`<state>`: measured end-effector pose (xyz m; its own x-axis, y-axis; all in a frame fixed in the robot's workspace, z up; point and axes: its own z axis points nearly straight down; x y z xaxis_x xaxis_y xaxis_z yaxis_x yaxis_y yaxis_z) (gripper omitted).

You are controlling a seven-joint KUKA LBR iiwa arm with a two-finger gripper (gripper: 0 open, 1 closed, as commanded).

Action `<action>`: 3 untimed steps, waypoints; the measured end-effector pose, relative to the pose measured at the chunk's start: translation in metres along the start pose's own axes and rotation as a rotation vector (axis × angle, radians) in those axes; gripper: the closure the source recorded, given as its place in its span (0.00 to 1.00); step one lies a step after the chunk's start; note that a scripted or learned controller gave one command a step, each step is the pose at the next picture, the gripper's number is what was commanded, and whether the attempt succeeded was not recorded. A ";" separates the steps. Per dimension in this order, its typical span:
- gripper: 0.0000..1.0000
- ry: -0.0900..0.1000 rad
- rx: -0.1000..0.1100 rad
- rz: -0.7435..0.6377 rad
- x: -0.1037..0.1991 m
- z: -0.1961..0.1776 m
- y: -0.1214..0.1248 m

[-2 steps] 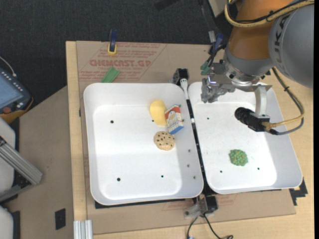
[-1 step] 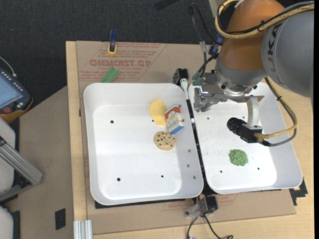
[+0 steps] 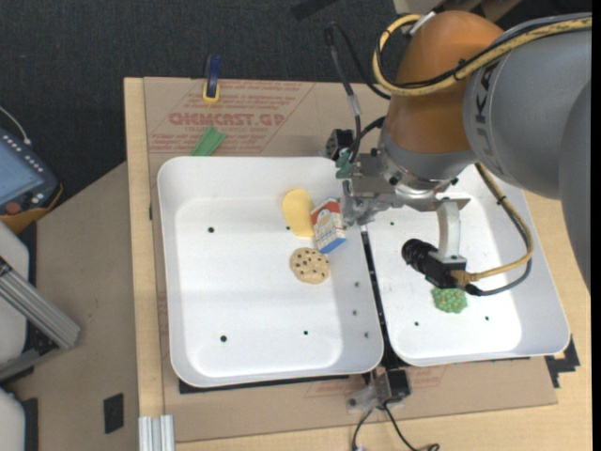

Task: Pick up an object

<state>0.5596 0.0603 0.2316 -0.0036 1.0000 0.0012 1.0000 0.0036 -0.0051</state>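
In the left bin (image 3: 235,346) a yellow rounded piece (image 3: 298,210) lies near the middle. A small red, white and blue carton (image 3: 327,226) sits tilted just to its right. A brown speckled cookie (image 3: 309,265) rests below them. My gripper (image 3: 355,207) hangs over the rim between the two bins, right against the carton's right side. The arm's orange and grey wrist (image 3: 432,111) covers its upper part. A green knobbly piece (image 3: 450,299) lies in the right bin (image 3: 507,336).
A black cylinder (image 3: 424,258) on a yellow cable hangs from the arm over the right bin, just above the green piece. A green strip (image 3: 208,141) and a blue-yellow clip (image 3: 212,81) lie on the cardboard behind the bins.
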 end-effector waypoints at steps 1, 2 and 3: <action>1.00 0.000 -0.009 -0.003 0.066 -0.022 -0.004; 1.00 -0.001 0.002 0.002 0.076 -0.010 -0.054; 1.00 -0.002 0.000 0.008 0.037 -0.022 -0.082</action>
<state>0.4779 0.0966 0.2541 0.0042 1.0000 -0.0005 1.0000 -0.0042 -0.0047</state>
